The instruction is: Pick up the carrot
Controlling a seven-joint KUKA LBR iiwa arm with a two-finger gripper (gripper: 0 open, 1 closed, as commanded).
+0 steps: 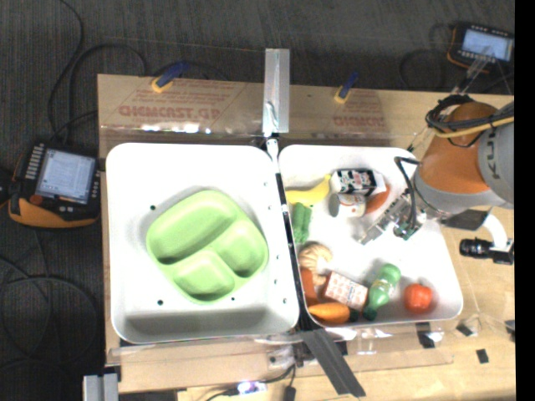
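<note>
— Reaching into the right bin (451, 261), the gripper (386, 222) is seen low beside an orange-red piece (378, 200); whether the fingers are wide or closed cannot be told.

— Where is the carrot (328, 312) taken to be?

— At the front edge, pressed against a small box (345, 290) and a green bottle (381, 286), well apart from the gripper.

— What could go wrong?

— A neighbour could be seized instead, since the toys are crowded; the tomato (419, 296) is similarly coloured.

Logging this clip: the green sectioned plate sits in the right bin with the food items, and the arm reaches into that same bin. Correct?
Not quite. The camera view shows the green sectioned plate in the left bin; the food items and the arm are in the right bin.
</note>
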